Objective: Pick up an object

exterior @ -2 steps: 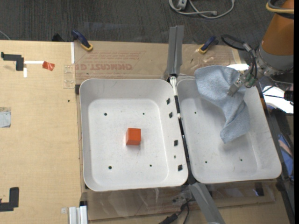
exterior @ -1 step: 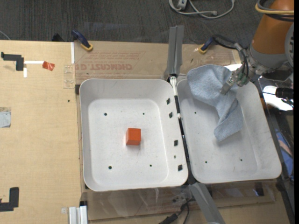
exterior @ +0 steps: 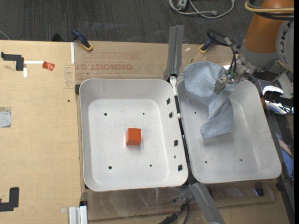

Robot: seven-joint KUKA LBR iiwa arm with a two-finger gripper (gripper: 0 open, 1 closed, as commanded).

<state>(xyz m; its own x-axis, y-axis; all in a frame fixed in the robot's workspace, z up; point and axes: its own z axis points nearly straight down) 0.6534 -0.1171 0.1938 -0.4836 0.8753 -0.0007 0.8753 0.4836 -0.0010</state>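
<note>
- Camera view: nearest the camera, the right bin [exterior: 261, 171] has bare floor at its near end; the left bin [exterior: 93, 171] has an orange block [exterior: 133, 136] near its middle.
- The blue-grey cloth [exterior: 210, 97] drapes over the right bin's far left rim.
- The claw [exterior: 223, 82] pinches a cloth fold, its fingers closed on the fabric.
- Judgement: lift straight and slowly, since the hanging cloth may slip.
</note>
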